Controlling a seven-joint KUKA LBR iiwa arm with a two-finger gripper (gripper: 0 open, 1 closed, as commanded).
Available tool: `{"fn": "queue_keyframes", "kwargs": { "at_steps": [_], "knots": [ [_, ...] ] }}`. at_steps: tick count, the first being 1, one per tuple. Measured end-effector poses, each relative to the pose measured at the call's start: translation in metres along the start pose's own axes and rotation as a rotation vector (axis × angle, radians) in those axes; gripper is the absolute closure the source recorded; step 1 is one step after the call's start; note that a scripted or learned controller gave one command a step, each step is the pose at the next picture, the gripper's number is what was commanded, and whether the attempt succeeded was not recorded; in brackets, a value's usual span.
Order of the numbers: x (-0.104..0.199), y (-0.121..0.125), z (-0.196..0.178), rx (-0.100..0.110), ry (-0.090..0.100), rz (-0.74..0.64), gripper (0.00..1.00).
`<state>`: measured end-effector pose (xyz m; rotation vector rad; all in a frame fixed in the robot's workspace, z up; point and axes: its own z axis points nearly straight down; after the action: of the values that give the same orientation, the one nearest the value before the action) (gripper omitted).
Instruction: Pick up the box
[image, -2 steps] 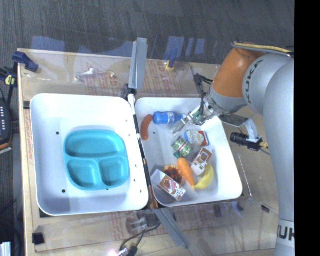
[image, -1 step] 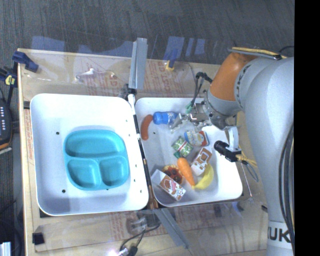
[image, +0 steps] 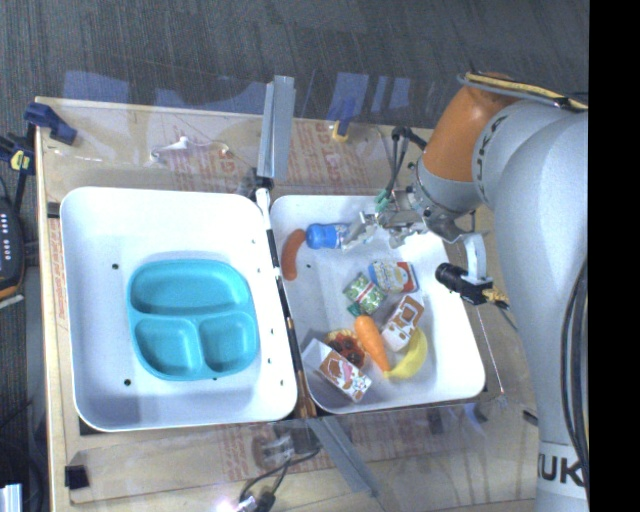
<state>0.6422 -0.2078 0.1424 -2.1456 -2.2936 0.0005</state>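
Along the near edge of the right bin (image: 455, 385) lies a cluster of items: a box (image: 342, 369) with a red and white printed face at the near left corner, an orange carrot (image: 372, 342) touching its right side, a yellow banana (image: 412, 357) beyond the carrot, and a brown and white carton (image: 403, 320) just above the banana. A small green packet (image: 362, 294) and a second printed pouch (image: 392, 275) sit at the bin centre. A clear bottle with a blue cap (image: 328, 236) lies on its side near the far edge, and a reddish sausage-shaped item (image: 292, 254) rests against the left wall. The left bin (image: 90, 215) carries a turquoise three-compartment tray (image: 190, 318) of smooth moulded plastic.

The gripper (image: 397, 222) hangs over the far edge of the right bin, near the bottle. Finger spacing cannot be determined from this view. The box lies well apart from the gripper, toward the opposite, near edge, with the packets and the carrot between them. The box is rectangular and tilted, one corner against the bin wall.
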Motion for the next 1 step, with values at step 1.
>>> {"fn": "queue_keyframes", "kwargs": {
  "at_steps": [1],
  "knots": [
    [0.0008,-0.0170,0.0053,0.004,0.002,-0.099,0.00]
  ]
}}
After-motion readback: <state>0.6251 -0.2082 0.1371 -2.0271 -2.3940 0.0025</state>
